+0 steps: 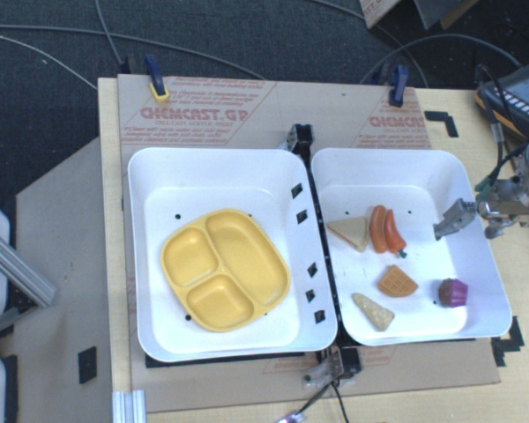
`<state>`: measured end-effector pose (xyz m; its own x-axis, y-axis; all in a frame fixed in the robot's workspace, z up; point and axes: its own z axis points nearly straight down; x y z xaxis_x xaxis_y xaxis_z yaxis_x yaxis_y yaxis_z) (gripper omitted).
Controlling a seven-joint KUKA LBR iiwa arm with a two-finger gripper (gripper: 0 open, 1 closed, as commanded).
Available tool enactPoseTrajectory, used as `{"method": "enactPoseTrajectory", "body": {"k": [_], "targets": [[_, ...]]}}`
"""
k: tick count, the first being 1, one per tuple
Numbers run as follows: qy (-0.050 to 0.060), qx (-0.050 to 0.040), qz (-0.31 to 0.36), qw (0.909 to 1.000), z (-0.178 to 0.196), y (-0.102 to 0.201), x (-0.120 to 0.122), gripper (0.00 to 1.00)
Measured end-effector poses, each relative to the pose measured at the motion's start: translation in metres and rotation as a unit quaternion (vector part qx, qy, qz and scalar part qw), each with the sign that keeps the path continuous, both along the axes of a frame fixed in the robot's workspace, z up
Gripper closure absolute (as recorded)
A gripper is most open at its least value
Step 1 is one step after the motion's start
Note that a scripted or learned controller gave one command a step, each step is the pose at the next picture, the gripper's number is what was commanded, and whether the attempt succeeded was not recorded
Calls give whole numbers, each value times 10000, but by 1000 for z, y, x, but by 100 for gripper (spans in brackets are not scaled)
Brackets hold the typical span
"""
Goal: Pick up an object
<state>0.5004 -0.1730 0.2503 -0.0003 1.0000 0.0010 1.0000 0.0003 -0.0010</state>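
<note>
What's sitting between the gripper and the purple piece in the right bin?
Nothing visible. The gripper hangs over the right bin near its right wall, and the purple piece lies just toward the camera from it, with bare white floor between. The carrot lies off to the side.

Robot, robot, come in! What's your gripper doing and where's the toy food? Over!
Gripper over the right bin, near its right wall, nothing held. Carrot and purple toy closest. Nothing in the way.
</note>
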Motion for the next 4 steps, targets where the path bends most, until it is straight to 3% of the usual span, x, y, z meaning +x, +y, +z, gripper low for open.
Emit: {"method": "enactPoseTrajectory", "body": {"k": [2, 3, 4], "targets": [[34, 16, -3, 10000, -113, -1, -13, 0], [-6, 21, -5, 10000, -162, 0, -11, 0], [-51, 16, 2, 10000, -147, 0, -8, 100]]}}
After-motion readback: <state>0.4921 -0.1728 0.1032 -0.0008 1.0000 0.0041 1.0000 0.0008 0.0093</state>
